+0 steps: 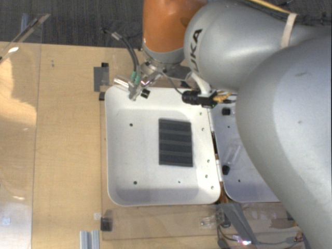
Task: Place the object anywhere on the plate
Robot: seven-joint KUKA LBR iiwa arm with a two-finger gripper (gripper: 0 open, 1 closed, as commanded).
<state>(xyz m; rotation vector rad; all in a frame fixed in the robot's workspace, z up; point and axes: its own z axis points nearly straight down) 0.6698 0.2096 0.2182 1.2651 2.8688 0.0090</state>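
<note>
- The grey arm reaches in from the right and covers most of the right bin; its orange band sits above the far edge of the left bin.
- The tool hangs over the far-left rim of the left bin, with small metal and green parts showing below the wrist. Whether it is open or closed, I cannot tell, and nothing can be made out in its grip.
- In the left bin lies a dark ribbed rectangular slab, flat on the floor near the middle, well apart from the tool (it may be the task's thing or the plate; the view does not settle which).
- No other loose thing is plain to see; much of the right bin is hidden under the arm.
- Judged from this, the task stands at an early or in-between step: nothing is seen carried, nothing seen set down.
- The next move probably calls for bringing the tool in over the slab, squared to its long sides, before lowering.
- The table around the bins is bare wood.
</note>
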